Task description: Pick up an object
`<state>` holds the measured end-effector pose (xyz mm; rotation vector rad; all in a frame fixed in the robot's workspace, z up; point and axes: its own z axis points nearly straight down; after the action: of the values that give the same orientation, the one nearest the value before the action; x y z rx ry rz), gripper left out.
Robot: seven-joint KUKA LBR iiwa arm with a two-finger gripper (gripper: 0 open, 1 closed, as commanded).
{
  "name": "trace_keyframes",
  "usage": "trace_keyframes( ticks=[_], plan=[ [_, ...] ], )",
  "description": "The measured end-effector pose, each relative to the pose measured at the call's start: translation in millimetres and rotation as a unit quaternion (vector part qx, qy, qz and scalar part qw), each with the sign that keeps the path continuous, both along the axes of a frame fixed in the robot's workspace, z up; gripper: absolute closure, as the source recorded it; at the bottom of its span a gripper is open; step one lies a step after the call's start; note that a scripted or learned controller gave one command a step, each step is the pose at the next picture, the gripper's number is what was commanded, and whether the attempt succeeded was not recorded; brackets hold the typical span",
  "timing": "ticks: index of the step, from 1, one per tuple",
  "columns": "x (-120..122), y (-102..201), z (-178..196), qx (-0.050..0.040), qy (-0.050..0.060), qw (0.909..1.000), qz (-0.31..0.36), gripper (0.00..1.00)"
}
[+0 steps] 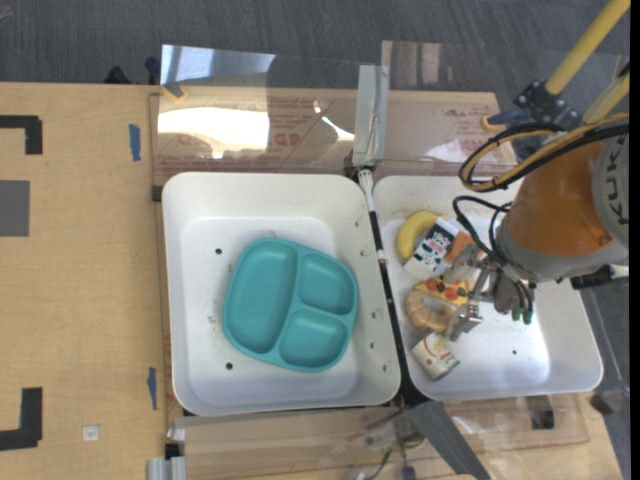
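Observation:
The right bin (pixel 572 366) holds a cluster of small objects at its left side. A yellow banana (pixel 412 234) lies at the top, with a black-and-white spotted item (pixel 435 248) beside it. Below them are small orange and red pieces (pixel 446 290) and a tan round item (pixel 430 314). A small white carton with red print (pixel 436 356) lies nearest the front. My gripper (pixel 468 311) hangs low over the right edge of this cluster, next to the tan round item. The grey-and-orange arm (pixel 555 213) reaches in from the right. I see nothing clearly held.
The left bin (pixel 190 268) holds a teal divided plate (pixel 290 303). A ridge (pixel 380 288) separates the two bins. Black cables (pixel 490 163) loop above the wrist. Bare white floor shows in the right half of the right bin. A clear panel (pixel 260 128) stands behind the bins.

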<state>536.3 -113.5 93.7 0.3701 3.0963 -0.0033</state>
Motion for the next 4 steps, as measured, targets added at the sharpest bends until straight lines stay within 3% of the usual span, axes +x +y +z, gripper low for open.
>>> trace_keyframes(
  ticks=[1,2,3,4],
  plan=[
    [6,0,14,-0.0028,-0.010,0.9999,0.001,1.00],
    [5,41,93,0.0042,0.007,0.9908,-0.135,1.00],
    [-54,-4,140,0.0040,0.008,0.9833,-0.182,1.00],
    [-56,-55,130,0.0062,0.008,0.9193,-0.393,1.00]
  ],
)
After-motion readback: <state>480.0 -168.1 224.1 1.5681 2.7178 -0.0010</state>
